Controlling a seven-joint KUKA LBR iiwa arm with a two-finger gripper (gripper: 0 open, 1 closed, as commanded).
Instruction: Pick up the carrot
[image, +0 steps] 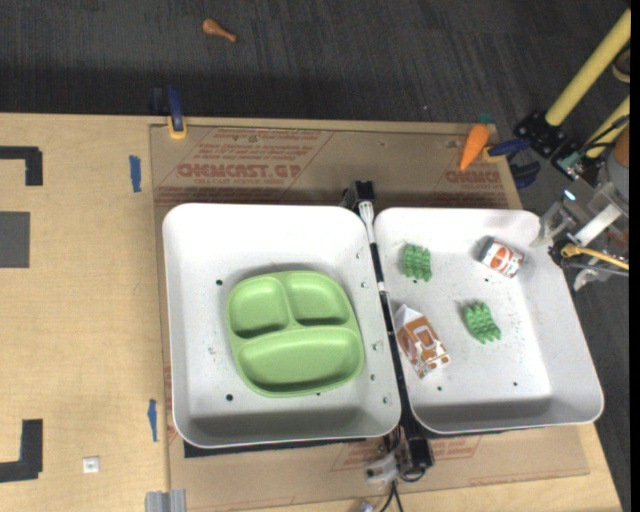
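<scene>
Tool (578, 240) (open or closed, I cannot tell) hangs beside the right bin (545, 350), apart from the carrot (474, 147).

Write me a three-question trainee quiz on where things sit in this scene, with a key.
1. True or false: the carrot lies inside the right bin.
2. What sits in the left bin? A) a green divided plate B) a blue bowl C) a red cup
3. Fill in: the right bin holds ___ green blocks.

Key: 1 false, it lies on the board beyond the bins; 2 A; 3 two.
</scene>
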